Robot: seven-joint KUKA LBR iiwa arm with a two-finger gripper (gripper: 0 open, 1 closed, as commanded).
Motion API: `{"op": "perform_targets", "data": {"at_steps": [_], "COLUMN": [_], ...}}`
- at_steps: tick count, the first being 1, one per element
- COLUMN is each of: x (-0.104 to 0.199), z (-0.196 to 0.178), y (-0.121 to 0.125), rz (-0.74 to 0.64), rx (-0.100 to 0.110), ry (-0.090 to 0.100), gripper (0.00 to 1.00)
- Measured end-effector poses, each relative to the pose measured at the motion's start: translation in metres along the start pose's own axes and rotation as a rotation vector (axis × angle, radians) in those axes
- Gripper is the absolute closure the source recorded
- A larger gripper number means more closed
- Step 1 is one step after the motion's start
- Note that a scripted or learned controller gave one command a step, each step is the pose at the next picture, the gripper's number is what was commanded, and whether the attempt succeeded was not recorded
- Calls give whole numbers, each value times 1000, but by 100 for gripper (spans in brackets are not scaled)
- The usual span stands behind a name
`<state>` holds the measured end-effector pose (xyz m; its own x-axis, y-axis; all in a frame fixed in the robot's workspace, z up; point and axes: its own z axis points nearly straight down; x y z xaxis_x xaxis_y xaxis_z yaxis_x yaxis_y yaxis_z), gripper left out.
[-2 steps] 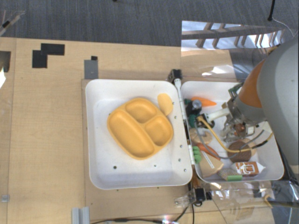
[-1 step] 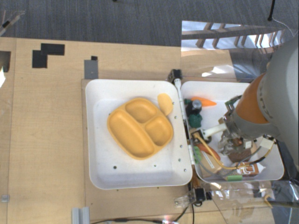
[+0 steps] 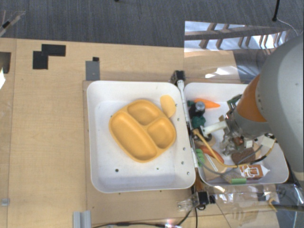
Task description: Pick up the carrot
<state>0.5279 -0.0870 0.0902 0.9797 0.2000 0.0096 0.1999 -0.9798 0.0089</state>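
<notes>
Carrot [image 3: 211, 104] lies in the right bin [image 3: 214, 91] near its far edge, untouched. Tool [image 3: 233, 141] sits low over mid-bin clutter, apart from the carrot; cannot tell how far open it is, and nothing is visibly held. Judged early: approach, grasp and lift all remain.

Two bins are set side by side: left bin [image 3: 104, 170], right bin [image 3: 216, 86]. A plate [image 3: 141, 129] is placed mid left bin, with an oval piece [image 3: 167, 105] laid just behind its right end. The carrot [image 3: 209, 104] is located at the back of the right bin, near the shared wall. A carton [image 3: 250, 171] is seated front right. The arm [image 3: 280, 94] is positioned over the right half.
</notes>
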Motion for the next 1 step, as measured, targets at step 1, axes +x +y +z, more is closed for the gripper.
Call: {"op": "perform_targets", "data": {"at_steps": [1], "x": [2], "z": [-11], "y": [0], "rz": [-4], "rx": [0], "ry": [5], "gripper": [100]}}
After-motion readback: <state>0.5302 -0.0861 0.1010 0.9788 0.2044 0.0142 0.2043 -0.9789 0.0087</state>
